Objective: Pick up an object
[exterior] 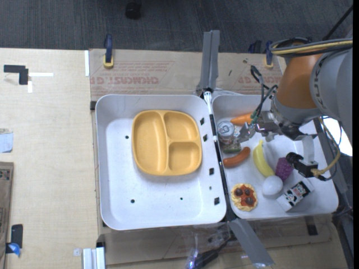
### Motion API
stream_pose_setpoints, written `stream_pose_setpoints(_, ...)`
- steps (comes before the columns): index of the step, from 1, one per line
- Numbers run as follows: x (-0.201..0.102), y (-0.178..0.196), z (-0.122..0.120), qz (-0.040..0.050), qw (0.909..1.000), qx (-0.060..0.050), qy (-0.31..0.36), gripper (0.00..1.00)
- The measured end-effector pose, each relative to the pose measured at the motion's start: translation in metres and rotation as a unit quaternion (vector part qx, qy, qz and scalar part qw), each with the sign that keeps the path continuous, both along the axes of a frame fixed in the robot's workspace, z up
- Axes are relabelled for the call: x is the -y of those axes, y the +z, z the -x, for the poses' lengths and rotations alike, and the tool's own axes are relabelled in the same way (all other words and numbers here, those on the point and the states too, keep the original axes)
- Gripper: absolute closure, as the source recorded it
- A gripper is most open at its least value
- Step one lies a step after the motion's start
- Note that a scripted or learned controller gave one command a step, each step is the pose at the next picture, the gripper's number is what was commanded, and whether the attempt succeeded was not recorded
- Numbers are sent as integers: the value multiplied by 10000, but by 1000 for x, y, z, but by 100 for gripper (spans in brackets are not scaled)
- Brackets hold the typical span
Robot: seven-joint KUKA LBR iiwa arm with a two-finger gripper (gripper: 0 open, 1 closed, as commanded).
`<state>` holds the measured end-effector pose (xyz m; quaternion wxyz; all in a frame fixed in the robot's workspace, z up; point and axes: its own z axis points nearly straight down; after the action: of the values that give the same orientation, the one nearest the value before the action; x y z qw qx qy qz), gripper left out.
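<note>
In the right bin (322,203), my gripper (250,130) hangs low over the upper left part. It sits just right of a silver can (226,131) and just below an orange carrot (241,118). A yellow banana (261,159) lies right below it, and a reddish sausage (236,157) lies below the can. Nothing shows between the gripper's tips. The grey arm with its orange band (297,83) comes in from the upper right and hides the bin's back right corner.
A purple grape bunch (284,167), a white ball (272,186), a small tart (244,197) and a black-and-white box (295,193) crowd the right bin's front. The left bin (118,195) bears a yellow divided plate (166,142).
</note>
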<state>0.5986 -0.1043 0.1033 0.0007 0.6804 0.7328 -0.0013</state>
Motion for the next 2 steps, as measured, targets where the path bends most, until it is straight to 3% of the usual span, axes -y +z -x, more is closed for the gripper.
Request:
stream_pose_setpoints(1, 23, -7, -36, -6, 9978, 39, 668, 0)
stream_pose_setpoints(2, 38, -7, 8, -1, 9875, 41, 1573, 0)
